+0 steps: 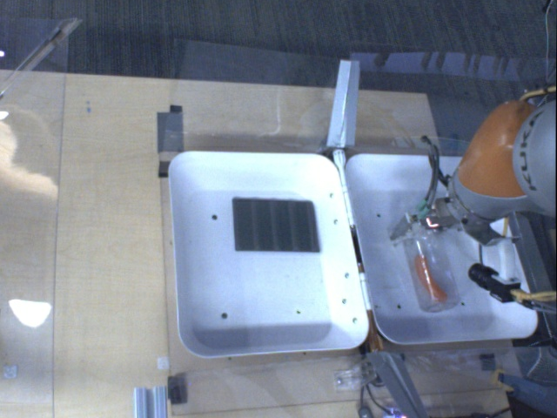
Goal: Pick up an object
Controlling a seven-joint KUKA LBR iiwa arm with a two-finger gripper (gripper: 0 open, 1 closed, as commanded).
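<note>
A pale wooden counter [96, 259] carries two shallow white bins, the left bin [261, 338] showing a dark ribbed panel [275, 225] on its floor. In the right bin [383, 320] we see a clear plastic bottle [430, 275] with something orange inside, lying just below the claw [428, 222]; whether that claw is open or closed we cannot tell. We judge this the approach or grasp step, and the next move calls for a firm closure round the bottle before any lift.

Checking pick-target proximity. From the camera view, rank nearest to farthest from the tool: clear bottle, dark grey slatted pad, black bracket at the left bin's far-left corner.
Tool sits over the right bin.
1. Clear bottle, right bin, just below the tool.
2. Dark grey slatted pad, middle of the left bin.
3. Black bracket, on the bench beyond the left bin's far-left corner.
</note>
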